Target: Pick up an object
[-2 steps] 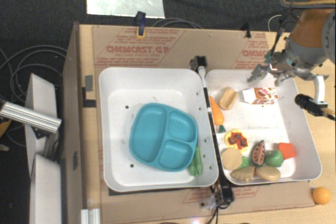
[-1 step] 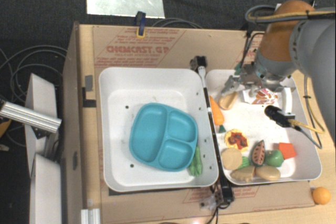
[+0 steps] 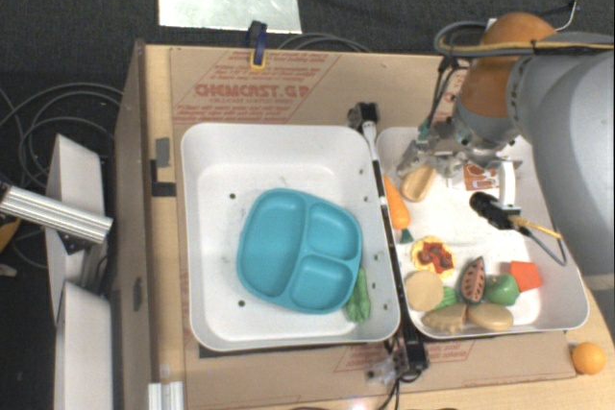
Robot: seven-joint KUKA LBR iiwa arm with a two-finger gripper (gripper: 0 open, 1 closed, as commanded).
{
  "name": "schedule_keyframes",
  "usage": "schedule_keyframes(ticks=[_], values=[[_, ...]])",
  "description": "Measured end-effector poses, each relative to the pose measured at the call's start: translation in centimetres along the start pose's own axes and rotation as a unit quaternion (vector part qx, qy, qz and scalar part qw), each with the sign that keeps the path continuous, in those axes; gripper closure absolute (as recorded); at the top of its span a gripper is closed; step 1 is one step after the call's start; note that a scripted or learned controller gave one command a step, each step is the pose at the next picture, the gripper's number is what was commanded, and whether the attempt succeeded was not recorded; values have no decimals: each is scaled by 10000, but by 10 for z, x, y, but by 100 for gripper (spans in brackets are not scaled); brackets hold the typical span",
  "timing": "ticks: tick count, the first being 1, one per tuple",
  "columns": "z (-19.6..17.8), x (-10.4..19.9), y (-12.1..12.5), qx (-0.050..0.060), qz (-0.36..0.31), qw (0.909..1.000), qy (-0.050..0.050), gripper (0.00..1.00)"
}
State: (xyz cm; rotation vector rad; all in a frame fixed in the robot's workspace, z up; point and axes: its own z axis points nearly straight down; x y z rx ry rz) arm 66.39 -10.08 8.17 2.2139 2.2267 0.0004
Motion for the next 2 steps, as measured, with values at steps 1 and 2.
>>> schedule_keyframes(ticks=[1, 2], values=[[-14, 0, 1, -19, -8, 10000, -4, 100], [-109, 67, -52, -24, -20, 10000, 21, 100]])
